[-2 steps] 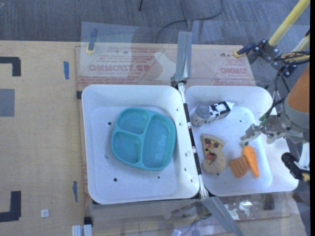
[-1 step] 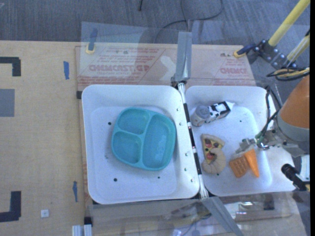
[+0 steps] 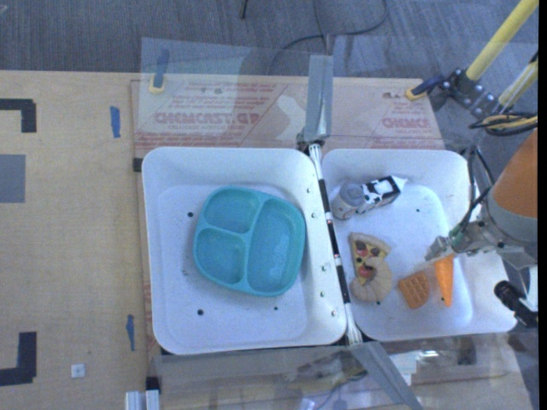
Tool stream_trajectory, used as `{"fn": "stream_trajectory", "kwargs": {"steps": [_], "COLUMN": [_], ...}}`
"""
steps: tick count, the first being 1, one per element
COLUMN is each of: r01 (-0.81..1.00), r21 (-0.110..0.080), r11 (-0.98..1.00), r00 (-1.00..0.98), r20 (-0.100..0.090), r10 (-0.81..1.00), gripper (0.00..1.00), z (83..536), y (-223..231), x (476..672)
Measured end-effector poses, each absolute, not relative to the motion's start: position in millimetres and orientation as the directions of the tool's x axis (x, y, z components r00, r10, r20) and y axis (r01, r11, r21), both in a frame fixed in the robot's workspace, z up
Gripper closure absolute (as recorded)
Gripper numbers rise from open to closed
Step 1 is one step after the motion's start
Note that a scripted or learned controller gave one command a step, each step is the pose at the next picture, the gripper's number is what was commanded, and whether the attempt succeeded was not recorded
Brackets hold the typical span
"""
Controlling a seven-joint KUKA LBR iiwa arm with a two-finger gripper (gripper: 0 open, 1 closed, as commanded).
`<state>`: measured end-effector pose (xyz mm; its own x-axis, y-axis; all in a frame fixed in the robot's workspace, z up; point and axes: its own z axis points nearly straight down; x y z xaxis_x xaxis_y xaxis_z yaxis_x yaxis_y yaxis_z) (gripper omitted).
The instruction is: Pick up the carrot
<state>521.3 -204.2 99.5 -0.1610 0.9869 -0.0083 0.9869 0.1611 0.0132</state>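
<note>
Arm reaching into the right bin, right over the carrot.

From the overhead camera, the small orange tapered plastic carrot lies near the right white bin's front, beside an orange waffle-like piece. The claw sits touching its thick end, likely lined up for a grab; how far open it is, I cannot tell. The teal divided plate fills the left bin.

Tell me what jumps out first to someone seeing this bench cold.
The teal divided plate sits alone in the left bin. In the right bin, the gripper hangs just above the carrot, beside an orange waffle piece and a pizza slice.
</note>
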Motion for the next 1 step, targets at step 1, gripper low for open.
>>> {"fn": "stream_trajectory", "kwargs": {"steps": [1], "r01": [0.799], "r21": [0.004], "r11": [0.601], "r00": [-0.601], "r20": [-0.003], "r10": [0.799], "gripper": [1.00], "z": [190.3], "y": [-135.8], "x": [482.9]}}
